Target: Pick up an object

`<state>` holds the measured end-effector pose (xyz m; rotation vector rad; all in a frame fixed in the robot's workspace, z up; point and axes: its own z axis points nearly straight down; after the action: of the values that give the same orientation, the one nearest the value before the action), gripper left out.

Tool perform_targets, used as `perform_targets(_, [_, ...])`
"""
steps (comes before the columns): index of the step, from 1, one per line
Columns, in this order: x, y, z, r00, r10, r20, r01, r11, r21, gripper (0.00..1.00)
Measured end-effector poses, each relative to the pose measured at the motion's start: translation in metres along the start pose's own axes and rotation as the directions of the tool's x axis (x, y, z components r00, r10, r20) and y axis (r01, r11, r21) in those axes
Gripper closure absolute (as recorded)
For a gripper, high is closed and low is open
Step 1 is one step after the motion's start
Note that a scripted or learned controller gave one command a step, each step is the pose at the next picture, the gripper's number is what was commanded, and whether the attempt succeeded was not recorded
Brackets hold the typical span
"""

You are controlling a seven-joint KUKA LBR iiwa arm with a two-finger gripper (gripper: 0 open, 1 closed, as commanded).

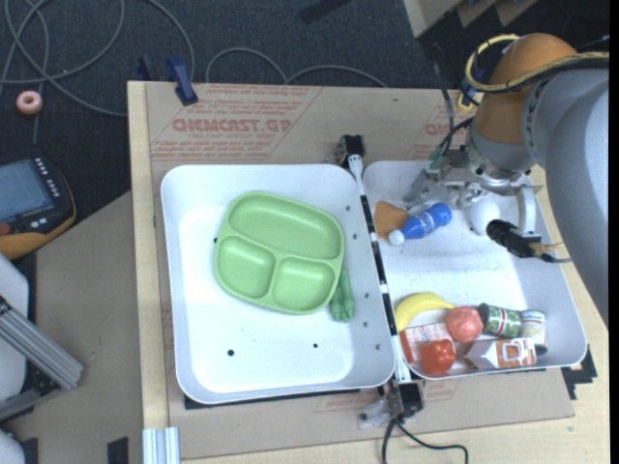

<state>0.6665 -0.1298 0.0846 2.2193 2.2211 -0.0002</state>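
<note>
My gripper [476, 204] hangs over the back of the right bin [542, 288], below the arm's orange band. It is open, with one finger [427, 180] to the left and the other [527, 211] to the right. A small white rounded thing [481, 217] shows between them, and nothing is clamped. A blue bottle with a white cap [422, 222] lies just left of the gripper, beside an orange piece [389, 217]. Along the bin's front lie a yellow banana [422, 306], a red tomato [463, 323], a small dark bottle [508, 320] and a red-and-white carton [503, 354].
The left bin [193, 288] holds a green divided plate [280, 251] with a green pod [342, 298] at its right rim. A black clip [350, 148] sits at the back of the wall between the bins. Cables and a handheld unit [29, 196] lie off the bench to the left.
</note>
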Motion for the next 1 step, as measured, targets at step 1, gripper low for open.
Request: perform_targets(1, [-0.0674,-0.0678,-0.0517,1.0,0.002,0.0,-0.002,1.0,0.002,0.0])
